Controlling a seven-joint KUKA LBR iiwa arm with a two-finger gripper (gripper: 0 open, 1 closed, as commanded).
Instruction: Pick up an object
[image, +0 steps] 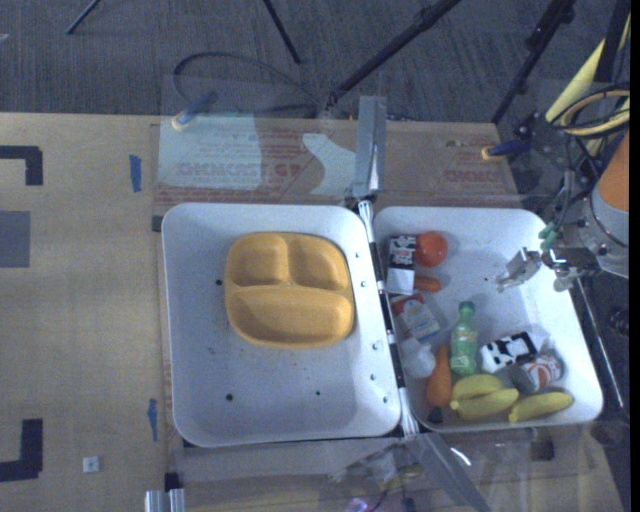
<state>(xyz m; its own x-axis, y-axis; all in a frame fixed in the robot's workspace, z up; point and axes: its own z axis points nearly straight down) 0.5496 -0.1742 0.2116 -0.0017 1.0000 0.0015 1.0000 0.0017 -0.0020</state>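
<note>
Up by the right white bin's (480, 222) far-right edge hovers the metal two-finger gripper (530, 268), nothing visibly held. Green plastic bottle (464, 340) and yellow bananas (500, 398) lie below; sectioned yellow plate (290, 290) fills the left bin (190, 330).

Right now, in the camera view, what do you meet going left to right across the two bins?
Yellow divided plate → small carton with a dark label → green bottle → black-and-white cow toy → gripper.
</note>
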